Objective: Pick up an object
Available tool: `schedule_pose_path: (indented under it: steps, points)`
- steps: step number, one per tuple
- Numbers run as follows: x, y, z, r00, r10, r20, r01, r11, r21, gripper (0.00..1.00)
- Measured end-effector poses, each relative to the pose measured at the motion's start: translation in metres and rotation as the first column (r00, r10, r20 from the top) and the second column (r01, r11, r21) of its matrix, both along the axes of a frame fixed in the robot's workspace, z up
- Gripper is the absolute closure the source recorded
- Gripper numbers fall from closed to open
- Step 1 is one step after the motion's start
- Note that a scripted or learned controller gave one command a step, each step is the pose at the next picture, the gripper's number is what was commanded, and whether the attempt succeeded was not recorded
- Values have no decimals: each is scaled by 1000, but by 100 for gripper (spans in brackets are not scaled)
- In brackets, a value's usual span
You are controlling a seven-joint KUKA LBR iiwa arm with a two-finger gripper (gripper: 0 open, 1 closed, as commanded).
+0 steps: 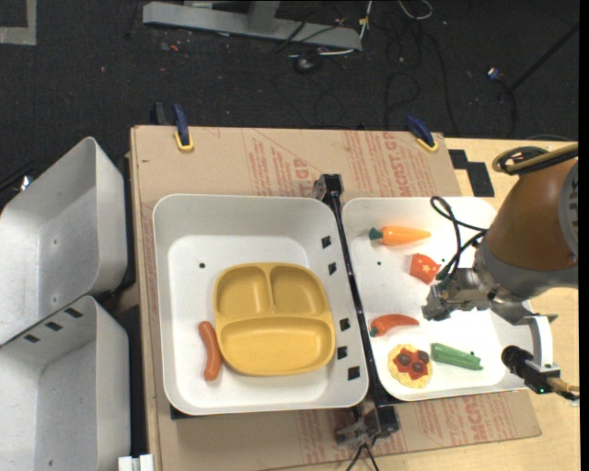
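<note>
Approach step: my gripper (440, 304) hovers, finger state indiscernible; red chili (394, 323) just left-below it. Next: descend, align, close.

Bench fittings and clutter around the two bins

A brown cardboard sheet (276, 156) with red printing lies under the bins, held at its far edge by two blue-and-yellow clamps (182, 129) and (421, 132). A black divider strip (348, 285) runs between the bins. Two white plastic tubs (55, 221) and (55, 386) sit tilted at the left, one just behind the other. Beyond the bench, dark carpet (92, 64) carries a grey metal base (248, 23) and loose black cables (405, 83).
</note>
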State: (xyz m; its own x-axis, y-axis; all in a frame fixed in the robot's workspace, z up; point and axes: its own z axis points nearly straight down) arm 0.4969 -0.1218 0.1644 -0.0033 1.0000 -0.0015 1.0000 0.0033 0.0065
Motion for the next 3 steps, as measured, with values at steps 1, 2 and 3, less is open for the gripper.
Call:
schedule_pose_path:
  steps: [1,2,3]
  points:
    - [-4,-1,44,1000,0,-1,0,1000,0,100]
    - [-3,-1,69,1000,0,-2,0,1000,0,100]
    - [2,55,59,1000,5,-7,-5,1000,4,100]
